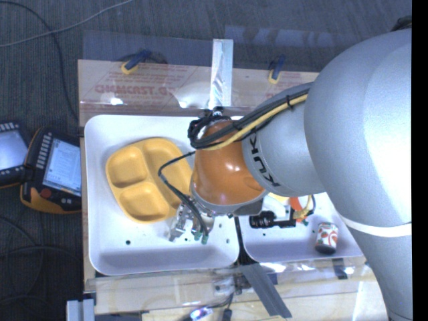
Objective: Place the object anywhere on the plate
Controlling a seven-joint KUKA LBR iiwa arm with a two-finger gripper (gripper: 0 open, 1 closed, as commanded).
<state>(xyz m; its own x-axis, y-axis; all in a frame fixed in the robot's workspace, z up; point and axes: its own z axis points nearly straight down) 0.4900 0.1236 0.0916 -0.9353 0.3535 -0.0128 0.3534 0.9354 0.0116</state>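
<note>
The yellow plate point(144, 178), divided into compartments, lies in the left white bin point(100, 246), toward its left and back. My gripper point(188, 227) hangs low over the bin floor just off the plate's front right edge, below the orange wrist band point(224, 172). I cannot make out anything held in it. A small red and white can-like object point(326, 237) lies in the right bin point(281, 249) near its front. A small orange and yellow item point(301, 209) peeks out from under the arm there.
The grey arm point(361, 126) covers most of the right bin and the divider between the bins. A teach pendant point(50, 172) lies on the floor left of the bench. Clamps and a cardboard sheet point(147, 85) sit behind the bins.
</note>
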